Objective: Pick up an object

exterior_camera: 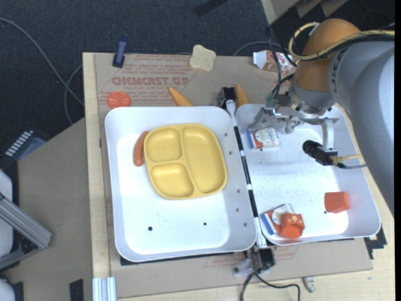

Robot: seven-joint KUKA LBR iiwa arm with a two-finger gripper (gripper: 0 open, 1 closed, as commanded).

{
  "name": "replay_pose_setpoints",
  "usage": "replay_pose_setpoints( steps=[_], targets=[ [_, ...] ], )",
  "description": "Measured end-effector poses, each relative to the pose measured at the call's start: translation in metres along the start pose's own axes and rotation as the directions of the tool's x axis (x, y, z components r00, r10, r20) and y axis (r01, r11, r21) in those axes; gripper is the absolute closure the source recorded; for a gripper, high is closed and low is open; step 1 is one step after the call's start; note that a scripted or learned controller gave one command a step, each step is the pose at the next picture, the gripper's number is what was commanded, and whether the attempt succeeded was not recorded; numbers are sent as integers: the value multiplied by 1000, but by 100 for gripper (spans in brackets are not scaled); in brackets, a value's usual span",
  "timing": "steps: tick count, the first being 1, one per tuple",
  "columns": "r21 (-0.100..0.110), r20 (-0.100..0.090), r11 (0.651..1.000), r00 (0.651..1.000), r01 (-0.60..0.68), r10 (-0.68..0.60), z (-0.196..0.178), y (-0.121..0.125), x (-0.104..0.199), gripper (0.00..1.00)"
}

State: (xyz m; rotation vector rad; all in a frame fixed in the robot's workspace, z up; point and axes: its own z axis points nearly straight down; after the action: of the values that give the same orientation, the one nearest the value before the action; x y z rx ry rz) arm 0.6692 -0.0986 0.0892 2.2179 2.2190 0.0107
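The hand (276, 119) is seen low in the right bin's (357, 227) far corner, just above a small printed packet (265, 138); whether it is spread or pressed together cannot be told. The packet is judged light, thin and crinkly, best pinched across its short edges.

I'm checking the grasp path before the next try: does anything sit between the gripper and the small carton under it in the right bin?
Nothing visible does. The gripper hangs right above the small carton.
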Motion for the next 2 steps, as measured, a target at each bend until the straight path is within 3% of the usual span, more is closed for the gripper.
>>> replay_pose_setpoints(
  steps=[2],
  targets=[
    [0,3,1000,1000,0,0,0,0,3,0]
  ],
)
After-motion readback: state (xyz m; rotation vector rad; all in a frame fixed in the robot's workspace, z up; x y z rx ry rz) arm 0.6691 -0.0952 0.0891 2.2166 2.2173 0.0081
